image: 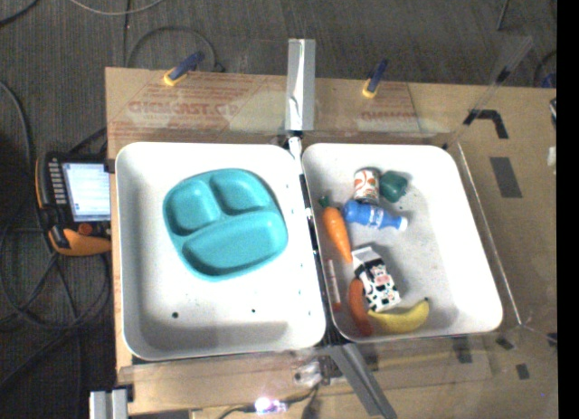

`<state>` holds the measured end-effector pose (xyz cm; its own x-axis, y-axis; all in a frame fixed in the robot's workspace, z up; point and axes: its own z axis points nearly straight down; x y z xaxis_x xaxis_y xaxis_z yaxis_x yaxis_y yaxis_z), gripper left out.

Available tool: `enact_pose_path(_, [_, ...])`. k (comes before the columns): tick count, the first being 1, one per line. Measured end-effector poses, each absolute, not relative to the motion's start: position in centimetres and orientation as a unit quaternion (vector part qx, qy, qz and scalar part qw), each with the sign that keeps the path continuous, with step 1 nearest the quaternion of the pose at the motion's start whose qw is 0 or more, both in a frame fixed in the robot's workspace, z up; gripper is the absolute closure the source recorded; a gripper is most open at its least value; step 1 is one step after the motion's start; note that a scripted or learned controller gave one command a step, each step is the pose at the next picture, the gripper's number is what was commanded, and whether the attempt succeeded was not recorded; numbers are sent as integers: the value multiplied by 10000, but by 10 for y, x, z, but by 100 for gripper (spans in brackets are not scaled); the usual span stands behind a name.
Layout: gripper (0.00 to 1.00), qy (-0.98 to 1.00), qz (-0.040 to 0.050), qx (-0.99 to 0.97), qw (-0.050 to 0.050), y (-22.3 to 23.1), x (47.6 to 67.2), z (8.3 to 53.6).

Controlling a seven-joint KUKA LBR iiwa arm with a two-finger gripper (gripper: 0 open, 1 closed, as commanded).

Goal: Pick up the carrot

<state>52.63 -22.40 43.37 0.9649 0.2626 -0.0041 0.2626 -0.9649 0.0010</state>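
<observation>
A cardboard-topped bench on dark carpet bears two white bins. In the camera view, the left bin holds a teal divided plate. The carrot lies at nine o'clock in the right bin, against its left wall, just beside a blue bottle. The gripper's state cannot be told. The pick appears not yet begun; next comes a descent between wall and bottle.

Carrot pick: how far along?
Done: nothing visible. The carrot lies in the right bin, against its left wall beside the blue bottle. In hand: nothing is touching it. Left: the whole job, approach, grasp and lift.
</observation>
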Motion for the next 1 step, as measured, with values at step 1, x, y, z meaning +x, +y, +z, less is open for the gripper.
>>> enact_pose_path(1, [100,1002,-30,9950,-10,-223,483,320])
